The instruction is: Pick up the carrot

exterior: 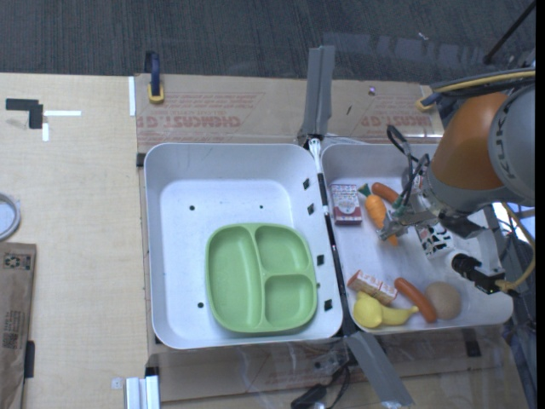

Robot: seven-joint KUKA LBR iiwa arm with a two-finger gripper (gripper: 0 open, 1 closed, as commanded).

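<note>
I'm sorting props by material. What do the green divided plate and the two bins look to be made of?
The green divided plate looks like moulded plastic with a matte finish: uniform colour, soft rounded compartment edges, no glare. The left bin and right bin look like thin white plastic, smooth and slightly glossy, though painted metal can't be ruled out.

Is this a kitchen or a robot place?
Probably a robot lab, not a kitchen: a robot arm reaches over white bins holding toy food, like a carrot, on a workbench.
</note>
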